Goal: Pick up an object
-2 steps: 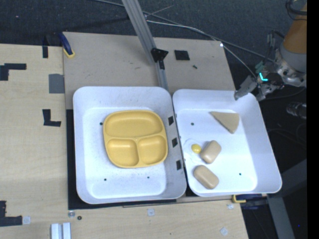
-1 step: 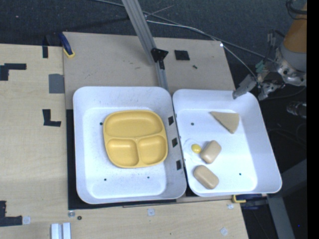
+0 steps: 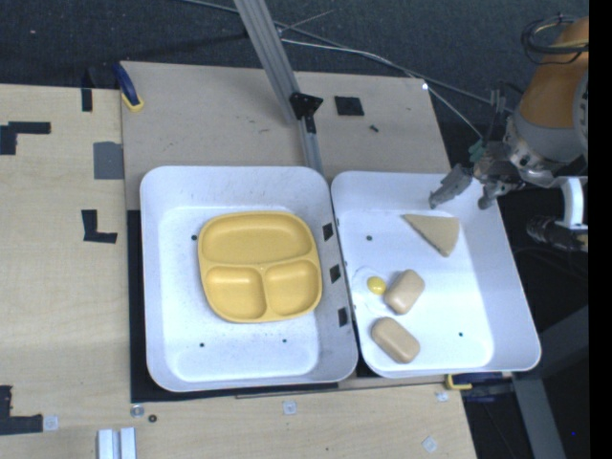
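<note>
1. even, fairly bright light from above; the white bins read slightly bluish, without hard glare.
2. shadows are soft and short, beside the yellow tray.
3. the arm at the right edge is slightly blurred.
4. overall sharpness is modest, with a grainy, dark floor.

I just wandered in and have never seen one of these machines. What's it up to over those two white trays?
A robot arm reaches in from the right, its end effector open above the far edge of the right bin, holding nothing. That bin holds a tan wedge, two beige rolls and a small yellow piece. The left bin holds a yellow divided plate. Nothing is picked up yet; the wedge lies nearest.
</note>
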`<state>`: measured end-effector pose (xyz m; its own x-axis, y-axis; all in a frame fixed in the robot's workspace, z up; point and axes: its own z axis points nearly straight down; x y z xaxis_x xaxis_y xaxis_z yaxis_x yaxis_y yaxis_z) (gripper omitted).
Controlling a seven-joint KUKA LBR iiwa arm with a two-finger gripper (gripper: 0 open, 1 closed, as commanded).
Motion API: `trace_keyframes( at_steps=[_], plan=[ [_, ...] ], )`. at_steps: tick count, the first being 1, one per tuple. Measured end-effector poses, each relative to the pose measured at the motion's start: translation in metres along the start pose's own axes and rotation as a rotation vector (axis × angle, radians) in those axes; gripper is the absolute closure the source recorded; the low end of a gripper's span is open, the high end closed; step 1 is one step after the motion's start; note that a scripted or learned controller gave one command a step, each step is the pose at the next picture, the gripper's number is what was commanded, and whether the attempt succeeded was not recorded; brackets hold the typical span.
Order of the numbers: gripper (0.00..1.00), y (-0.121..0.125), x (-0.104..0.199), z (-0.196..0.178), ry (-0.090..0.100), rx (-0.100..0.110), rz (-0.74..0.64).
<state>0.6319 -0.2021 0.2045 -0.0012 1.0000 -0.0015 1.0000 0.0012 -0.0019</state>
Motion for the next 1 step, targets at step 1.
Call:
trace_keyframes(
  at_steps=[1],
  plan=[
    [0.00,0.0100,-0.0009,0.0543,0.000,0.000,-0.001]
  ],
)
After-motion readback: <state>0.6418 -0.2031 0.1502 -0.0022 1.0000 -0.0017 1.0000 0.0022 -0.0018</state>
